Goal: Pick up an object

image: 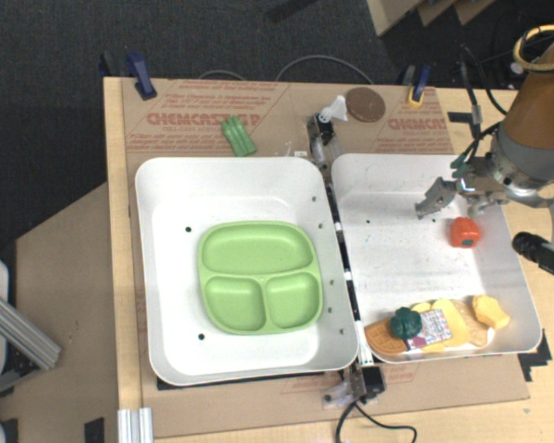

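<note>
Camera view, item by item, as I read it from my station.

Hand (452, 198): over the upper part of the right bin (397, 178), on the grey arm (531, 141) that comes in from the right edge. Two grey fingers (433, 197) show, splayed apart, one pointing left and one lower toward the middle. I log the hand as spread, with nothing between the fingers.

Small orange-red object (463, 233): rounded, possibly a toy fruit or pepper; too small for me to tell. It lies on the bin floor just below the hand, apart from both fingers.

Cluster at the bottom edge of the right bin: a tan, flat, board-like piece (383, 339) carrying a dark green knobbly item (406, 323), a small patterned pink-and-white packet (435, 326) and a yellow item (455, 315). A separate yellow chunk (490, 311) sits just to the right of the cluster, near the bin's lower right corner.

Left bin (157, 247): holds one light green divided plate (258, 276), three compartments, one wide on top and two smaller below, lying flat near the middle.

Worktop (120, 210): tan board with red printed lettering along the back. On it, behind the left bin, a green ribbed object (239, 137). Behind the gap between the bins, a brown round disc (365, 105). Blue clamps (140, 74) at the back left edge, and a blue-and-yellow clamp (417, 85) at the back right.
</note>
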`<state>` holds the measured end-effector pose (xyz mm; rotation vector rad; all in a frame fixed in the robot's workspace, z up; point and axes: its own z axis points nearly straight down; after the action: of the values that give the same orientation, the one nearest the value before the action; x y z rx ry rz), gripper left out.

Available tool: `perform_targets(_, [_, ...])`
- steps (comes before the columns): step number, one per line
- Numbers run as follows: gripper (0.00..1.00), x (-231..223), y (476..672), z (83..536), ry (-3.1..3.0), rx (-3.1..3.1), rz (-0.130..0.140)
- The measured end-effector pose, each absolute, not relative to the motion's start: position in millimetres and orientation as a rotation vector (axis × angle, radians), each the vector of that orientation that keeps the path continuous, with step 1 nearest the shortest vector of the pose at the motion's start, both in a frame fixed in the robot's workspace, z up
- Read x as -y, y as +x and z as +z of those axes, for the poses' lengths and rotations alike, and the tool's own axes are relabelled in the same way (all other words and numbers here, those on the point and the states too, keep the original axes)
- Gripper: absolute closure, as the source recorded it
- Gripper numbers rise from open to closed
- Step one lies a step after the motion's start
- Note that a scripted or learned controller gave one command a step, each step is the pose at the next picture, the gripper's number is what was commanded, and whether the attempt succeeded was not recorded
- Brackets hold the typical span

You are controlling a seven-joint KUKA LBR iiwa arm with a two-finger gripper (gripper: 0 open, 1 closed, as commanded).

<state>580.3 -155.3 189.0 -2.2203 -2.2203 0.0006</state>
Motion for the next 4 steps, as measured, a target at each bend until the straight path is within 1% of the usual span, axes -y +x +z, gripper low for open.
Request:
perform_targets(1, [0.0, 209, 609.3, 186, -2.229, 2.223, -0.001])
perform_targets(2, [0.0, 218, 586.8, 80, -2.214, 2.215, -0.003])
perform_targets(3, [1.0, 219, 589.7, 97, -2.222, 2.226, -0.004])
perform_targets(4, [1.0, 156, 566.1, 189, -2.218, 2.229, -0.006])
